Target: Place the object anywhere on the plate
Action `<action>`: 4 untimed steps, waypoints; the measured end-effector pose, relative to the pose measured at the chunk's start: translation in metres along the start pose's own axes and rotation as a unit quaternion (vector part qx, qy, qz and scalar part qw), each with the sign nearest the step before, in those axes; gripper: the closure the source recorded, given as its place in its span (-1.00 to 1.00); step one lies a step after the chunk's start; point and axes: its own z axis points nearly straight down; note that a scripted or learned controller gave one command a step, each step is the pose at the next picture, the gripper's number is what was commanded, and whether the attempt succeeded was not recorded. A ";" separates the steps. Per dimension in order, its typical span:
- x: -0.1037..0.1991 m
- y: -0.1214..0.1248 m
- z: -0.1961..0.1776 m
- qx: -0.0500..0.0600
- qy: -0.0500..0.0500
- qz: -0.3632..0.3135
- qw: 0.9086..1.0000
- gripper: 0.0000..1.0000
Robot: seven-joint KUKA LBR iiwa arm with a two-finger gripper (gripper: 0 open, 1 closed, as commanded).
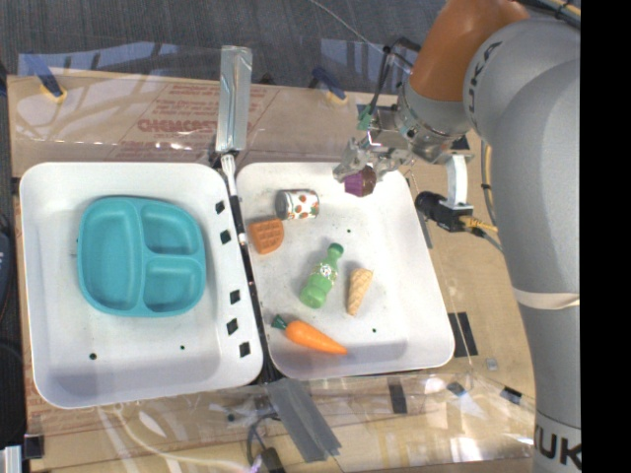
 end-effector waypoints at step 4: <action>0.256 -0.053 0.064 0.000 -0.001 -0.145 0.989 -1.00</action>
